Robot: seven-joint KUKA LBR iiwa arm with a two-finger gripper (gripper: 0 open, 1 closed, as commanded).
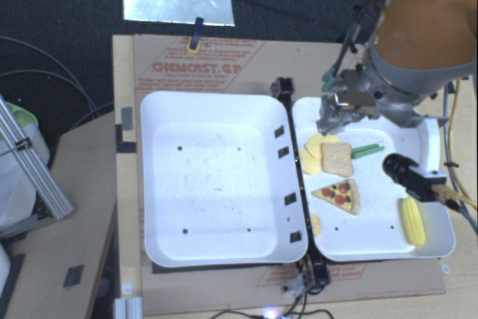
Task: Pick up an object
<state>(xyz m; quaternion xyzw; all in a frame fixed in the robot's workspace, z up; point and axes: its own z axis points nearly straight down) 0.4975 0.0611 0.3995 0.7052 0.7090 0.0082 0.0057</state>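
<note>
Right bin [441, 235] is crowded near its left wall. Gripper [331, 122] is poised just behind the toast [337, 158]; open vs shut cannot be told. Toast is laid on yellow slices [311, 154], so a slip or double grab is risked; green piece [366, 151] poss. nudged.

Two white bins sit side by side: left bin [209, 183] and right bin [373, 231]. In the right bin lie one toast slice [337, 158], one pizza slice [340, 196], one corn cob [413, 221] and one green stick [366, 151]. There are also pale yellow pieces [311, 154], whose number is unclear, and one small yellow bit [316, 224].
</note>
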